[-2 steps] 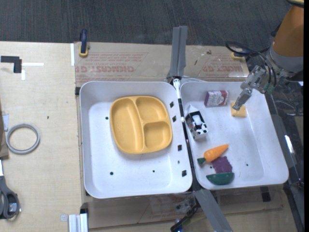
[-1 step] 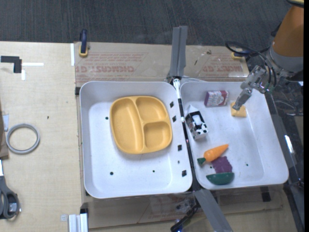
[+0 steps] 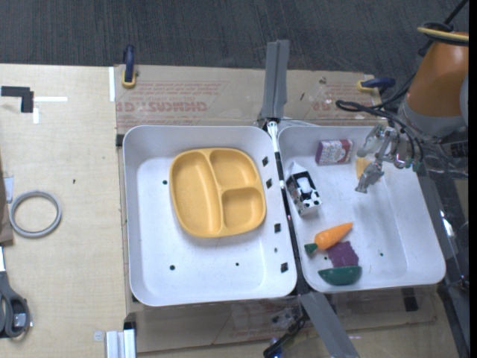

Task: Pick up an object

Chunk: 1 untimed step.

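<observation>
A yellow divided plate (image 3: pixel 218 192) lies in the left bin (image 3: pixel 141 222). The gripper (image 3: pixel 370 171) hangs over the right bin (image 3: pixel 417 230), above a toy carrot (image 3: pixel 332 236) and a purple block (image 3: pixel 343 253).

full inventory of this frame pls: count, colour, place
Shallow white plastic bins: 2, white, side by side on the bench.
Divided plastic plate: 1, yellow, left bin.
Small packet: 1, pinkish purple, right bin, far side.
Black-and-white toy: 1, right bin, near the divider.
Toy carrot: 1, orange, right bin.
Purple toy: 1, beside the carrot.
Green toy: 1, right bin's near edge.
Tape roll: 1, grey, bench, left.
Two-finger gripper: 1, metallic, over right bin's far side; grasp unclear.
</observation>
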Each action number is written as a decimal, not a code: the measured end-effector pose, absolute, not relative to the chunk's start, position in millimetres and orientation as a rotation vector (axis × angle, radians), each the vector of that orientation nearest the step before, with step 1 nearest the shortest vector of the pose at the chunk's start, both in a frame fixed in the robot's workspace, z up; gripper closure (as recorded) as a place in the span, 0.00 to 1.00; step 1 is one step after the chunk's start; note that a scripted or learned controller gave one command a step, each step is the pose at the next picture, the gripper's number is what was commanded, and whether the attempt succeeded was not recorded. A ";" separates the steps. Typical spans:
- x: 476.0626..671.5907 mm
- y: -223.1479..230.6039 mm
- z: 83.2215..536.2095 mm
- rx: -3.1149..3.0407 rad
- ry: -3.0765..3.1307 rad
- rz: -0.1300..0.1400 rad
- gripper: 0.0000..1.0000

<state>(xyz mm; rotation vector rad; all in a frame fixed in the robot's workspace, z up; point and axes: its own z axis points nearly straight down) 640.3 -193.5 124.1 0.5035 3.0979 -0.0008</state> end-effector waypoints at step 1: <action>651.0 -174.9 121.6 1.218 2.891 -0.001 0.00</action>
